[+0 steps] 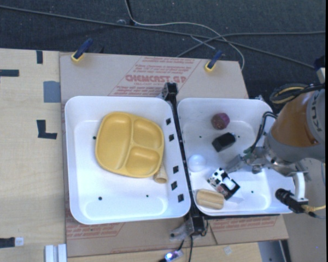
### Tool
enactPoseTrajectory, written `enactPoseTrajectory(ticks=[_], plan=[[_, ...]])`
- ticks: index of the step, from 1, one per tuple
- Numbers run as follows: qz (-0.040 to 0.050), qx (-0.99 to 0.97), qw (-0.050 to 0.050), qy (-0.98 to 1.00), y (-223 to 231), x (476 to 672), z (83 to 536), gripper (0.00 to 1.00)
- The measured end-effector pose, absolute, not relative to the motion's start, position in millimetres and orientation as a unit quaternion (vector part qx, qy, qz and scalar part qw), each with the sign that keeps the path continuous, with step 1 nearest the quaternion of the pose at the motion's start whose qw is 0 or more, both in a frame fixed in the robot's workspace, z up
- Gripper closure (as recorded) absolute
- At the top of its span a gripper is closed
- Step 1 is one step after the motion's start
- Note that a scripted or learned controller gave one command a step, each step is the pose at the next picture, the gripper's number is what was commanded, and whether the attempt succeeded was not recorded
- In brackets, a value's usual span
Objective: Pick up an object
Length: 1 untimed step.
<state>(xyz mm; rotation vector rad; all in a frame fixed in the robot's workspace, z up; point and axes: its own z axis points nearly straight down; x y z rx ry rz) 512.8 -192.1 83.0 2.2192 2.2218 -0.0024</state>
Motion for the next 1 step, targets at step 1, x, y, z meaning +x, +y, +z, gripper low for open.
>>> enactPoseTrajectory(ticks=[1], plan=[[-0.0003,0.707,0.002,0.708,-192.7,513.9,96.1,1.0]])
